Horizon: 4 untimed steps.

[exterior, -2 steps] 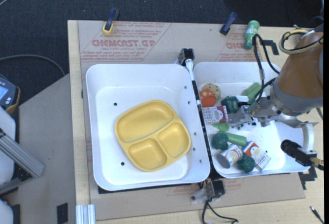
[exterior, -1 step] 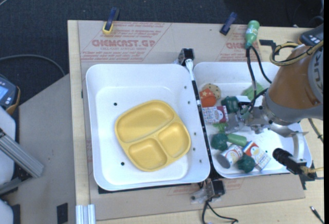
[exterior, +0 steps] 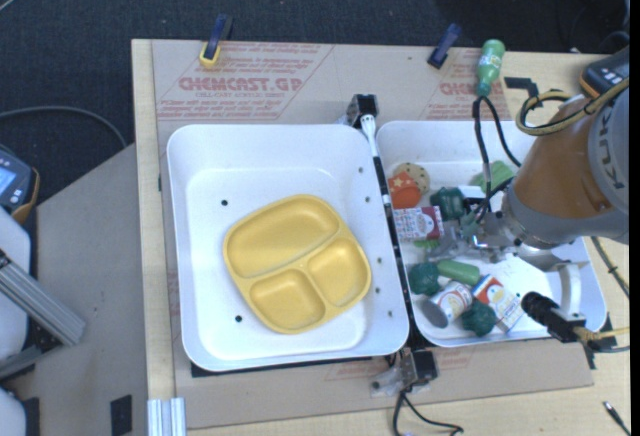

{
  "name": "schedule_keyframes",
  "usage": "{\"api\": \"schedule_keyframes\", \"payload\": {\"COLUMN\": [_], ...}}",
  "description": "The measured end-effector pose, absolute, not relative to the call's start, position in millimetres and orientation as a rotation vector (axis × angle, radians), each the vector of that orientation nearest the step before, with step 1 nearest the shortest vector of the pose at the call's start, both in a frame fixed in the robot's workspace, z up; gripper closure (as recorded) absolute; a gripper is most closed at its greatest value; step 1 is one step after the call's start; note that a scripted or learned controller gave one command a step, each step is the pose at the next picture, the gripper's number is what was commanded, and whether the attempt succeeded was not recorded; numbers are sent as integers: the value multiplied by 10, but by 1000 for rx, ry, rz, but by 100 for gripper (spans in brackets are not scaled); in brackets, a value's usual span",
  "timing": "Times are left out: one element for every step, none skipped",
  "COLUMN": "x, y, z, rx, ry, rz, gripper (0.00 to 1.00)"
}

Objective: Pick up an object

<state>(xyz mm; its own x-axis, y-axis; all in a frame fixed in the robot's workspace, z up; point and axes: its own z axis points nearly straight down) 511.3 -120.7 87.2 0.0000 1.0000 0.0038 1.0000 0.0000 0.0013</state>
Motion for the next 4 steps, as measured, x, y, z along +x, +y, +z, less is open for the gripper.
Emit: {"api": "schedule_keyframes", "payload": {"x": [5134, 5103, 5172, 5183], "y": [-1205, -1302, -1234, -1234], "z": [996, 1555, 2029, 2262], "rx": [-2225, -2227, -2224, -2224], "ry": [-2224, -2226, -2228, -2226], "rz": [-13, -4, -5, -4], "gripper": [100, 100, 100, 100]}}
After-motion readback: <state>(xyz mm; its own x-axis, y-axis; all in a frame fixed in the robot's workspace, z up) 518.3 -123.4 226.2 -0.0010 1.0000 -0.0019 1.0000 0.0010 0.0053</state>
